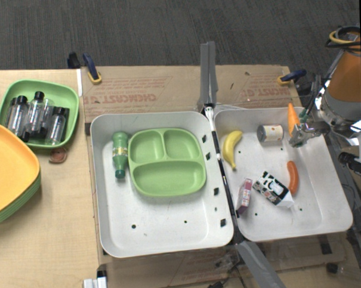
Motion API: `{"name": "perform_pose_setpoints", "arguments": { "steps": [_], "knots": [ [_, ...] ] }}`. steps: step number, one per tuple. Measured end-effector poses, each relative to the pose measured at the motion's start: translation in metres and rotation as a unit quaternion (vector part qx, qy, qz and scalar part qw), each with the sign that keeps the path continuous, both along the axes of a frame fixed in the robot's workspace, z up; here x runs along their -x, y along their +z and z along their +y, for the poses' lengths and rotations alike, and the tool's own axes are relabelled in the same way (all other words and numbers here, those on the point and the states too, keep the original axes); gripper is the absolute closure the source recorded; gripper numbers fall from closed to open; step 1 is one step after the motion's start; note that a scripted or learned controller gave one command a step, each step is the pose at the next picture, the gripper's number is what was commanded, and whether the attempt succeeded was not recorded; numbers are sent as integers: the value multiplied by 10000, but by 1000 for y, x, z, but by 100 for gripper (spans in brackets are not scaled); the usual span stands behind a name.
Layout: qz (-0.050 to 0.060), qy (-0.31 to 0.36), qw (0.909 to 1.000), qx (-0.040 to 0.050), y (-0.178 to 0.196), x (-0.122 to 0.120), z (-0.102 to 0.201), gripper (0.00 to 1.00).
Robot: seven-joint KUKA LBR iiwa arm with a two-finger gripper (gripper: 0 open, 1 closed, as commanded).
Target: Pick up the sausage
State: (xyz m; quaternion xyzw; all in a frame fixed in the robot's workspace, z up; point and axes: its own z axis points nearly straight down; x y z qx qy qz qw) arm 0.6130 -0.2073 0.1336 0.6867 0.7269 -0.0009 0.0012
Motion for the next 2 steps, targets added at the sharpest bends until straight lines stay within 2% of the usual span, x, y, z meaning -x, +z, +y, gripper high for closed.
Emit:
{"name": "perform_pose_setpoints", "arguments": {
  "steps": [1, 2],
  "knots": [
    [52, -1229, 9924, -23, -44, 20, 0, 100],
    [4, -763, 9971, -5, 49, -23, 20, 100]
  ]
}}
